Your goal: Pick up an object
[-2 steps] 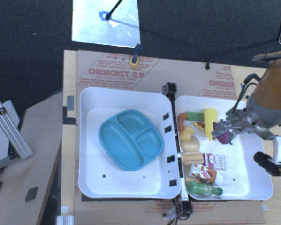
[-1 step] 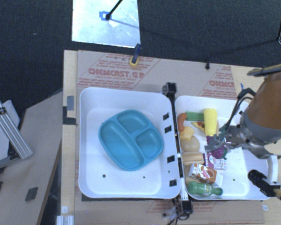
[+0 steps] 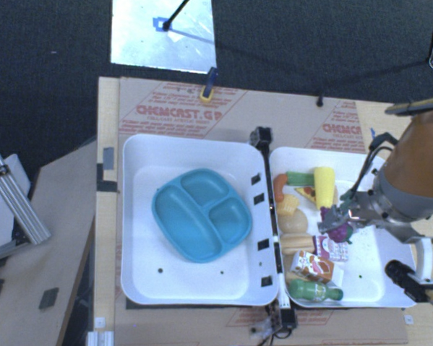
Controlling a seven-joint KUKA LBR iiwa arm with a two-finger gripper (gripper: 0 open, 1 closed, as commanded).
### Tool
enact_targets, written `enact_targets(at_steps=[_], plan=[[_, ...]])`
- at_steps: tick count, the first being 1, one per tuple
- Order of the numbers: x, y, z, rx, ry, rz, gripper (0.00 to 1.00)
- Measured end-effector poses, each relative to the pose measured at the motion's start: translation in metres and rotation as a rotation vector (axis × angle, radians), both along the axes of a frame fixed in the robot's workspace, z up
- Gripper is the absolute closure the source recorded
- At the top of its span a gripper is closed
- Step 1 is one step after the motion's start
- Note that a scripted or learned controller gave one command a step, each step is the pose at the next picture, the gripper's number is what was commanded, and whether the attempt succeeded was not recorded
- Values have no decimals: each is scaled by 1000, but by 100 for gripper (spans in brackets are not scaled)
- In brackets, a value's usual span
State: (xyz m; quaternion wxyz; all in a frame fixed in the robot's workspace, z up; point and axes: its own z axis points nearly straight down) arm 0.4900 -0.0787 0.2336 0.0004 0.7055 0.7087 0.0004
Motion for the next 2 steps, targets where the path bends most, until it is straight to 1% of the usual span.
enact_targets(at_steps=[1,2], plan=[[3,-5,-1,0,0,-2,100],[6,4,-17,1,4,0,100]])
